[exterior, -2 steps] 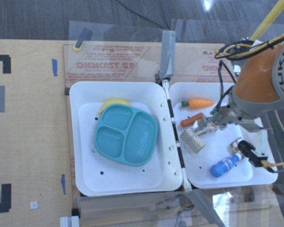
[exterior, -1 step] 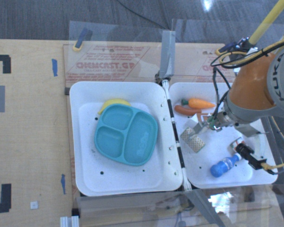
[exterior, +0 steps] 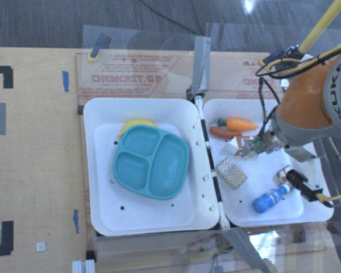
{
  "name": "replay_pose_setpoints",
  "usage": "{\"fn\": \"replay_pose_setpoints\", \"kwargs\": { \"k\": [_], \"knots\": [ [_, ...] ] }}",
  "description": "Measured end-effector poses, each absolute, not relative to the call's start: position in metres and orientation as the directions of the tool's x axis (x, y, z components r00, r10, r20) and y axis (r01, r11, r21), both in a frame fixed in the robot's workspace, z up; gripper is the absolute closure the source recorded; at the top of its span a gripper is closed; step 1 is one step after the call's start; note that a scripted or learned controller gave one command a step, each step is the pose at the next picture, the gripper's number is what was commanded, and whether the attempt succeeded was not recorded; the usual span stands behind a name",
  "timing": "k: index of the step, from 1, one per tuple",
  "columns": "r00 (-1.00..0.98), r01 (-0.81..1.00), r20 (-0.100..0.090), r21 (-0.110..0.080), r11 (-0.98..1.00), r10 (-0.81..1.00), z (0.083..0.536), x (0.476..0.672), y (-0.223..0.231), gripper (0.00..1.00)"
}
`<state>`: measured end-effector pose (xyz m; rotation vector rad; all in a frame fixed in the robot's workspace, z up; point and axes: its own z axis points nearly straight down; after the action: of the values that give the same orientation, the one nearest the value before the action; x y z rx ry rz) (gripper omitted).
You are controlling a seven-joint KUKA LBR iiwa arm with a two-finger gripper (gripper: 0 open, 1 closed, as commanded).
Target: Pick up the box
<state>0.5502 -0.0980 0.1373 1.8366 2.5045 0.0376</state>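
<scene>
The box [exterior: 231, 173] is a small flat pack with a speckled grey pattern. It lies in the right bin [exterior: 307, 209], near the bin's left wall. My gripper [exterior: 248, 148] hangs over the right bin, a little up and to the right of the box and apart from it. The grey arm with its orange band comes in from the right.
An orange carrot [exterior: 240, 124] and a red-brown sausage [exterior: 221, 132] lie at the back of the right bin, close to the gripper. A blue bottle [exterior: 269, 201] lies at its front. In the left bin [exterior: 99, 209], a teal divided plate [exterior: 152, 161] covers a yellow item [exterior: 137, 123].
</scene>
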Motion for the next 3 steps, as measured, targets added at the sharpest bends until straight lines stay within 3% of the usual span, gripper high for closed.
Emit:
{"fn": "replay_pose_setpoints", "kwargs": {
  "k": [1,2,3],
  "knots": [
    [-0.301,0.953,-0.014,0.040,0.301,0.954,0.137,0.550,-0.098,0.00],
    [-0.328,0.944,-0.006,0.025,0.328,0.945,0.096,0.527,-0.101,0.00],
    [-0.294,0.956,-0.004,0.017,0.294,0.956,0.102,0.508,-0.134,0.00]
  ]
}}
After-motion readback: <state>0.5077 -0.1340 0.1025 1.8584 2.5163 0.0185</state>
